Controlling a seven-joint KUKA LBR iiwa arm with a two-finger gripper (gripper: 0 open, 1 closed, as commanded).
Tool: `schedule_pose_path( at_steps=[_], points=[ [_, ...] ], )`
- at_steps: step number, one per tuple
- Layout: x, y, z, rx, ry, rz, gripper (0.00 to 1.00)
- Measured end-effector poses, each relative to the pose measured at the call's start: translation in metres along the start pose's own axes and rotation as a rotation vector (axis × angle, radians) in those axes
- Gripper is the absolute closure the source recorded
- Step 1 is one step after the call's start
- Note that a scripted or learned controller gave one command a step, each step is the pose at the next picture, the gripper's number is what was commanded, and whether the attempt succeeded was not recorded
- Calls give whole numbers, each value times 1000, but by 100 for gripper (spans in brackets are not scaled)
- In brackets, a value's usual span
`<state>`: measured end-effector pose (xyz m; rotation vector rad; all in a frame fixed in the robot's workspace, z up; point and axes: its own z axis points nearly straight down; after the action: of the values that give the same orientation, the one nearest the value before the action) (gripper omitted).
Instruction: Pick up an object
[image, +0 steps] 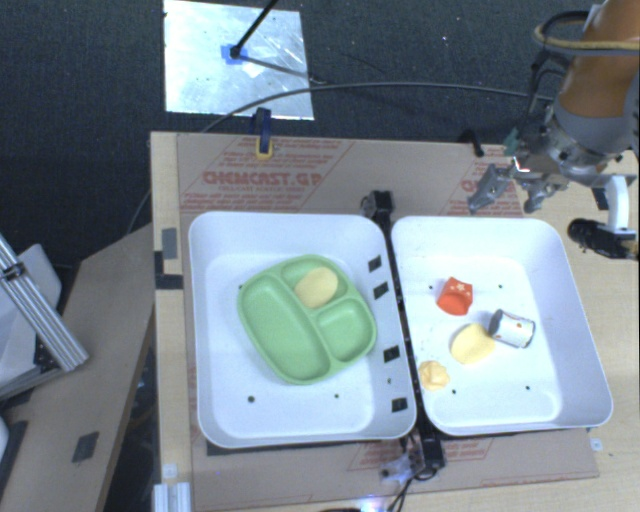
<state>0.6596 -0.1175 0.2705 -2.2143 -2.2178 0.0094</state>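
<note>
Board (300, 165) on the desk (110, 300) reads "CHEMCAST GP" in red; gripper (510, 190) hangs above the right bin (560, 250), jaws spread, holding nothing

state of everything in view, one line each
gripper: open, holding nothing, above the right bin's far rim
green tray: flat in left bin
yellow piece: in the tray's far compartment
red object: resting in right bin
silver cup: on its side, touching pale yellow object
</note>
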Motion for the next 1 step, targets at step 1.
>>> schedule_pose_path(
  at_steps=[1],
  points=[
    [0,2,-8,-11,-1,-2,0]
  ],
)
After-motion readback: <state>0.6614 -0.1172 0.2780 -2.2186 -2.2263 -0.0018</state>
